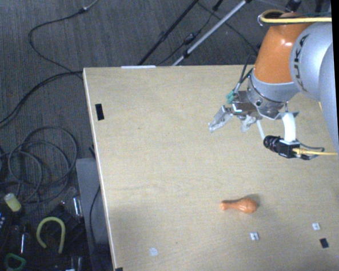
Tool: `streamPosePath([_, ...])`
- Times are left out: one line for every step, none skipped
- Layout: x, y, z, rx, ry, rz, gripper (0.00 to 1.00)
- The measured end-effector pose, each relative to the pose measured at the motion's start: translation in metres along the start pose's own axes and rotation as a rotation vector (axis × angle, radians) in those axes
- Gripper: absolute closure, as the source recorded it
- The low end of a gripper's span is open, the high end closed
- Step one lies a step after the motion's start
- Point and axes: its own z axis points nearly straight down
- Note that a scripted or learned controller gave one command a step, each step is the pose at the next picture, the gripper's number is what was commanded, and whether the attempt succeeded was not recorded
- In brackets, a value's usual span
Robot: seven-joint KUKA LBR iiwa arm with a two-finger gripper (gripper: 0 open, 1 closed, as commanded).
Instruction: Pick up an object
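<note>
Well above the orange object (240, 205), gripper (230, 120) is hovering, fingers spread, empty; approach step, needs lowering onto obj.

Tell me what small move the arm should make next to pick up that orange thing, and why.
Probably swing the claw toward the camera view's lower edge until it hangs over the orange object. The claw sits well away from the object, which lies alone on the tan board with nothing between them.

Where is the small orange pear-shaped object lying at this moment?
The small orange pear-shaped object lies on the light wooden board, in the lower right of the camera view, well below the pincer and apart from it.
</note>
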Motion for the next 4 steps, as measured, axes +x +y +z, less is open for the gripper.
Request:
streamPosePath([-0.103,0.048,0.023,-0.002,-0.005,-0.318,0.0])
streamPosePath([-0.117,0.05,0.089,-0.003,-0.004,-0.507,0.0])
streamPosePath([-0.106,0.051,0.11,-0.004,-0.004,-0.841,0.0])
streamPosePath([-0.071,0.027,0.113,-0.004,-0.003,-0.983,0.0])
